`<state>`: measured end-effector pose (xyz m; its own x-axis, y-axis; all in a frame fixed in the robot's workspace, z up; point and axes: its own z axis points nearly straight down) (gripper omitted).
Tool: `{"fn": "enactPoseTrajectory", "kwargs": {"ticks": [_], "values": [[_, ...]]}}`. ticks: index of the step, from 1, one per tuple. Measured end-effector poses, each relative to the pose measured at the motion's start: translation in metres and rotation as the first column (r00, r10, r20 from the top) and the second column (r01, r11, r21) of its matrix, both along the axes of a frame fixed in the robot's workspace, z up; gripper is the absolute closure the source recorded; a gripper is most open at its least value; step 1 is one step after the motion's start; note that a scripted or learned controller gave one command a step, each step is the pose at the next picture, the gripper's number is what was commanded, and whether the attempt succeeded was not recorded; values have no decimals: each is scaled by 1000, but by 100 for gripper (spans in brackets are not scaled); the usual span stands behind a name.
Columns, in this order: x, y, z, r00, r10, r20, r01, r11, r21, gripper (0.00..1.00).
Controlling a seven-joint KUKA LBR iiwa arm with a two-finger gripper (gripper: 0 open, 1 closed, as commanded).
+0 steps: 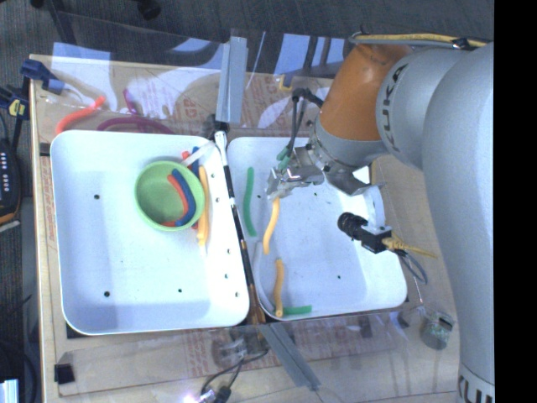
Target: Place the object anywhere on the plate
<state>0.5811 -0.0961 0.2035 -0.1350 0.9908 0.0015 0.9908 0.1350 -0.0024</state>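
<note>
Gripper, near the frame's centre, has fingers whose state I cannot tell, above a thin, slightly curved yellow stick.

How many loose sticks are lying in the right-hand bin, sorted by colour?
Green sticks: 2, one long, one short at the bin's front edge
Yellow sticks: 2, one under the hand, one lower down
Total: 4
</note>
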Motion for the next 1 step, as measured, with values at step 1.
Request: {"fn": "enactPoseTrajectory", "kwargs": {"ticks": [1], "values": [[0, 0, 0, 1000, 0, 0, 0, 1000, 0, 0]]}}
